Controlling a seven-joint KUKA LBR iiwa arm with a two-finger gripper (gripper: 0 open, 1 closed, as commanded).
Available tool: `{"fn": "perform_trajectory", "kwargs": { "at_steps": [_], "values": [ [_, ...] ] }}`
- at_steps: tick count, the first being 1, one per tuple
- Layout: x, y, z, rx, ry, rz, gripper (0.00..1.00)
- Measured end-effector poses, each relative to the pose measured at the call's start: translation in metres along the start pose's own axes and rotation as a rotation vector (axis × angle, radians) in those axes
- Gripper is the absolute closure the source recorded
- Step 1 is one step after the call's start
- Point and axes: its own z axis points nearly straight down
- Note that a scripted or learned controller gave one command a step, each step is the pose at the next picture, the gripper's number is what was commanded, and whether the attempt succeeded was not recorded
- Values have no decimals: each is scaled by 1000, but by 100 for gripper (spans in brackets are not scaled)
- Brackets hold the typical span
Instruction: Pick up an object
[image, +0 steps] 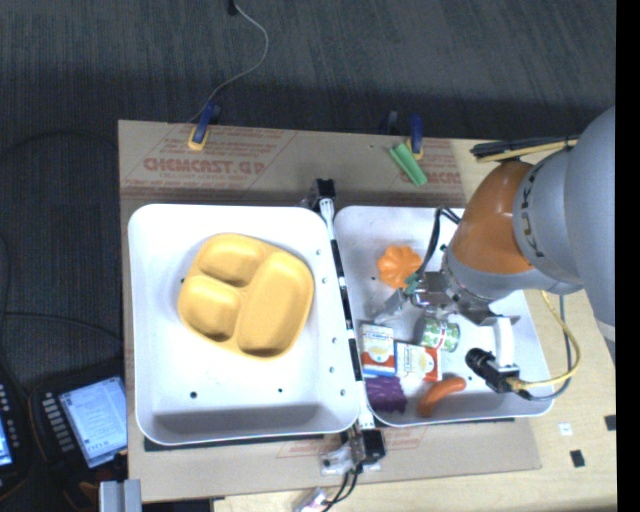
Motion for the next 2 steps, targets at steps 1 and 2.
{"fn": "perform_trajectory", "kwargs": {
  "at_steps": [1, 2],
  "values": [
    [0, 2, -11, -4, 0, 0, 100],
    [79, 2, -97, 7, 5, -3, 100]
  ]
}}
